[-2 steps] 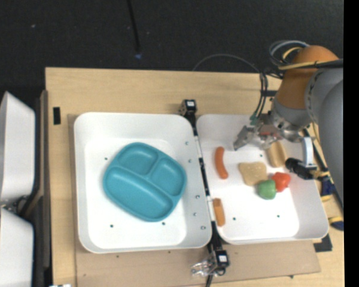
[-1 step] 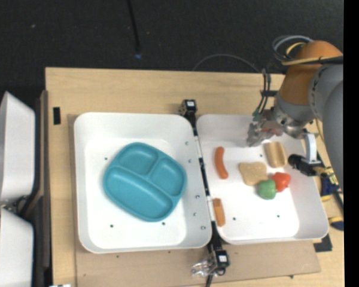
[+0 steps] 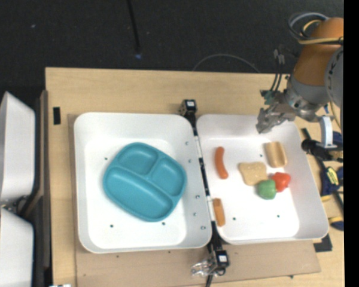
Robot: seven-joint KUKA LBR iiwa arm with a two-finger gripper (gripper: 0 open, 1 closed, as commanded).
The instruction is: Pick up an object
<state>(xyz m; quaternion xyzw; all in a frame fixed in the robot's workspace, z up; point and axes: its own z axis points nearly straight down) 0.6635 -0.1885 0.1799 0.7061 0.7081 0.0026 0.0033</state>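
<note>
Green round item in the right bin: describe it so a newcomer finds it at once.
Of the two white bins, take the right bin. Near its middle sits a cluster of toy foods; the green ball is the lowest piece, touching a red piece and just below a tan slice. Nothing else there is green.

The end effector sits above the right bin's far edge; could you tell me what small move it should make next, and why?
Probably a short move toward the near side and down. The end effector hangs over the right bin at its far edge with nothing between its fingers, and the tan bread-like piece lies just nearer, apart from the other food items.
</note>
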